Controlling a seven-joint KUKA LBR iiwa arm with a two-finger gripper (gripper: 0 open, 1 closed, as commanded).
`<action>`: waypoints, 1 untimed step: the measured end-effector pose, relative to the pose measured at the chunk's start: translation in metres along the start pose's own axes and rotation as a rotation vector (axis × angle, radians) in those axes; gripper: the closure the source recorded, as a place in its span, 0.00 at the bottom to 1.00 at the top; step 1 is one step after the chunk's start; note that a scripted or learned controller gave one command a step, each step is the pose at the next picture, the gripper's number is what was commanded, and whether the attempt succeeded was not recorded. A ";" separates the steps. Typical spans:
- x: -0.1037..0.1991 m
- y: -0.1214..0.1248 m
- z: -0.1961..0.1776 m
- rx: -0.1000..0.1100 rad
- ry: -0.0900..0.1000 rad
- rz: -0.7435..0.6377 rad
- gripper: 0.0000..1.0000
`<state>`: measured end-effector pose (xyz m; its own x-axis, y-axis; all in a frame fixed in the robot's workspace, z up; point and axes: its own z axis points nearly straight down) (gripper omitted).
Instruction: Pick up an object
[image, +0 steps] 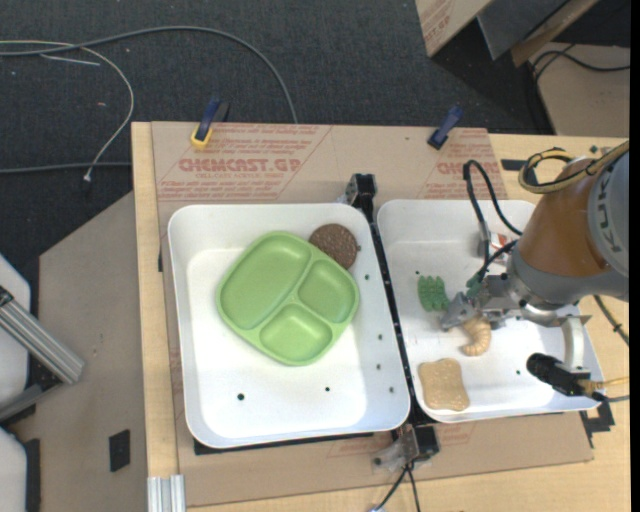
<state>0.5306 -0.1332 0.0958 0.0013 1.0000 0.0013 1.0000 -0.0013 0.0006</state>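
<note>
The right bin holds three things. A small green ribbed piece lies near its middle left. A tan curved piece like a croissant rests in the middle, and a tan slice of bread lies by the front wall. My gripper hangs low in this bin, between the green piece and the croissant and right above the croissant's upper end. I cannot make out anything held in it.
The left bin holds a green divided plate with a brown round patty at its back right edge. The arm's orange band reaches in over the right bin's back right part.
</note>
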 end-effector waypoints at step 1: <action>-0.005 0.010 -0.052 -0.006 -0.003 -0.003 1.00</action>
<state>0.5410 -0.1386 0.1477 -0.0012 1.0000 -0.0018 1.0000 0.0012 0.0064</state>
